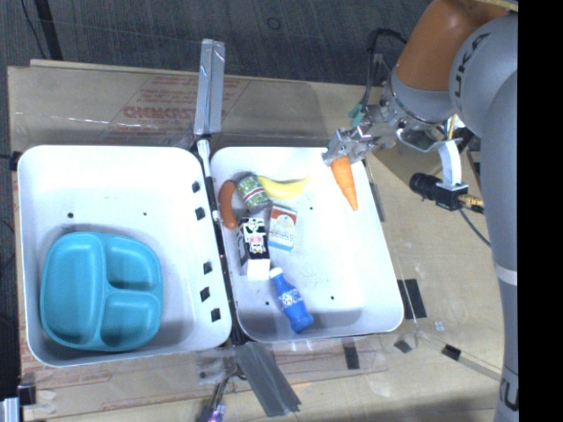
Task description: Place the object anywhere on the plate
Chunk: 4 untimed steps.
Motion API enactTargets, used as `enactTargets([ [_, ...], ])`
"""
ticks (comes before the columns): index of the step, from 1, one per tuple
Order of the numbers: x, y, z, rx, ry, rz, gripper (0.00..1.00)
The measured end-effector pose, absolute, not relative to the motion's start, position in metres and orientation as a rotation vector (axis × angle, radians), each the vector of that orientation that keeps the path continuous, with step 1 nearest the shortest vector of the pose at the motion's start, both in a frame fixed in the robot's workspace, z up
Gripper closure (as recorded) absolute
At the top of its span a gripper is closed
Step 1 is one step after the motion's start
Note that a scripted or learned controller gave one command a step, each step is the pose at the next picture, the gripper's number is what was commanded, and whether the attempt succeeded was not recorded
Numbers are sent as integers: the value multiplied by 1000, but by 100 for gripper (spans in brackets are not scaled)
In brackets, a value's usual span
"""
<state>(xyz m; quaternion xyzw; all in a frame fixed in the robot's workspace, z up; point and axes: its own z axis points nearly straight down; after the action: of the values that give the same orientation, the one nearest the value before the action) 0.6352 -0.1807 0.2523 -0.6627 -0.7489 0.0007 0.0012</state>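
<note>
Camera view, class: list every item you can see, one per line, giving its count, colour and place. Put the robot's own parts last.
plate: 1, light blue, sectioned, in the left bin.
left bin: 1, white, left half of the bench.
right bin: 1, white, beside the left bin.
carrot: 1, orange, hanging point-down at the gripper over the right bin's far right corner.
banana: 1, yellow, right bin, far side.
can: 1, green label, beside the banana.
sausage: 1, reddish brown, along the right bin's left wall.
cartons: 2, small, mid bin.
bottle: 1, blue, near side.
gripper: 1, grey metal, on the carrot's top.
arm: 1, grey, orange band.
</note>
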Motion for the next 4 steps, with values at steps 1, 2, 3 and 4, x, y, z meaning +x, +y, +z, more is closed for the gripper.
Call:
enactTargets([
  [1,648,-114,231,-2091,-2340,4,100],
  [2,646,-26,191,-2169,-2268,5,100],
  [3,584,25,218,-1968,-2445,5,100],
  [4,527,115,138,-1813,-2560,7,100],
])
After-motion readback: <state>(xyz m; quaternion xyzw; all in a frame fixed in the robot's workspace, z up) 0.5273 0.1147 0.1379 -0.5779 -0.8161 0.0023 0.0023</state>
